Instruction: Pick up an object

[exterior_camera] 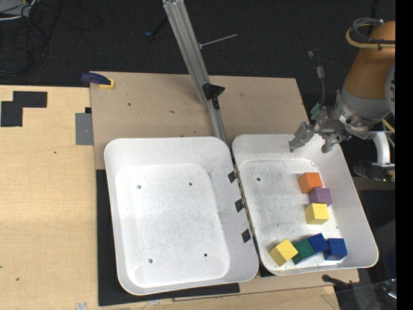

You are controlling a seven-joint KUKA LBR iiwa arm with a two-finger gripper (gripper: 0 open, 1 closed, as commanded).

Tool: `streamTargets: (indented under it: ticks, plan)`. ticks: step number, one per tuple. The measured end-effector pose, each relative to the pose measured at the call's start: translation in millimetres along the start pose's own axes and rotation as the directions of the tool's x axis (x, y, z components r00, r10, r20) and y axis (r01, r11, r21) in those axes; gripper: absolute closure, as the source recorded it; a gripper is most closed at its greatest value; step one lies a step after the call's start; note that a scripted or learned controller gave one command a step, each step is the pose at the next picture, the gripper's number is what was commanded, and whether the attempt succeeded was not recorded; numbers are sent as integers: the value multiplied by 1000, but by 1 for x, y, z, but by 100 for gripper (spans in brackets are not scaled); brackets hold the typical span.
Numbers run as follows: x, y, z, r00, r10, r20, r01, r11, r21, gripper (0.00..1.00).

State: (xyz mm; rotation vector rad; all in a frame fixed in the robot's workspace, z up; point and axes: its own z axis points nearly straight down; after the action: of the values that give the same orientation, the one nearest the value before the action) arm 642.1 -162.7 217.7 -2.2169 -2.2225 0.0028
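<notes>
Blocks are what I'm after, all in the right bin (361, 228), none picked yet. Gripper (314, 138) hangs over that bin's far edge with its two fingers spread apart and nothing between them, so I read this as the approach step.

Nearest candidate is the orange block (310, 181), just below the gripper toward me and apart from it. Purple block (322, 196) touches it on the near side, then the yellow block (317, 212) just beyond that. Farther off, at the near edge, sits a tight cluster: second yellow block (282, 251), green block (303, 249), two blue blocks (326, 245).

Next move, in my judgement: shift toward me over the orange one, descend, close. Risk is the purple neighbour crowding one finger. Left bin (122, 237) isn't in play.
</notes>
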Motion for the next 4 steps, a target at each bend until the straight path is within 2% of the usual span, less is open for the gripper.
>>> streamTargets:
  ticks: [1, 2, 3, 4]
  plan:
    - [0, 0, 0, 1000, -2, 0, 2, 1000, 0, 0]
    - [2, -3, 65, 1000, 1, -1, -1, 1000, 7, 0]
    - [4, 6, 119, 1000, -2, -1, 2, 1000, 6, 0]
    - [5, 6, 128, 1000, -3, 0, 3, 1000, 2, 0]
